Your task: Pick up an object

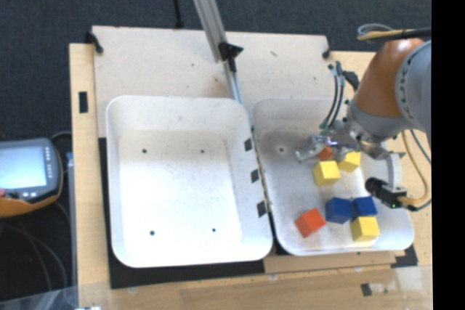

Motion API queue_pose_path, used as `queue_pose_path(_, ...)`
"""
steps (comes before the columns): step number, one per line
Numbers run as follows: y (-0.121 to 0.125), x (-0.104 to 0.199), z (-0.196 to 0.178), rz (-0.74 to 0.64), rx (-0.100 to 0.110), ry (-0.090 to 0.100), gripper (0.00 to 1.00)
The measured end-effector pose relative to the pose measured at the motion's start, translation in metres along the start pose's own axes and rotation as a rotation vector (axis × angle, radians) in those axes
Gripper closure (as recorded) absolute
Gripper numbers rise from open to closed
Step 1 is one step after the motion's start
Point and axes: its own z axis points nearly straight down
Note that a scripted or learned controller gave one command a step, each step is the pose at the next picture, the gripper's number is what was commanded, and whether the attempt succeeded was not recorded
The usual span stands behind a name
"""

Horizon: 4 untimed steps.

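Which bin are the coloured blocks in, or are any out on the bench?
All are in the right bin: three yellow blocks, two blue blocks and an orange block. A small orange-red piece by the pincer is unclear.

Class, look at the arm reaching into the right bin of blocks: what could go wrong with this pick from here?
1. The gripper sits among a red-orange piece and two yellow blocks lying close together, so it may nudge one aside instead of grasping.
2. The blue blocks, the lower yellow block and orange block are tightly clustered, which could crowd a later pick.
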Motion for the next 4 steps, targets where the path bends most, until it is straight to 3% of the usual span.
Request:
queue_pose_path(1,-0.057,-0.058,0.028,0.013,-0.005,0.002,0.0)
queue_pose_path(2,0.014,-0.001,0.034,-0.001,0.002,0.002,0.0)
queue_pose_path(3,0.011,-0.006,0.024,0.0,0.005,-0.002,1.0)
queue_pose_path(4,0.01,-0.007,0.024,-0.003,0.007,-0.003,0.0)
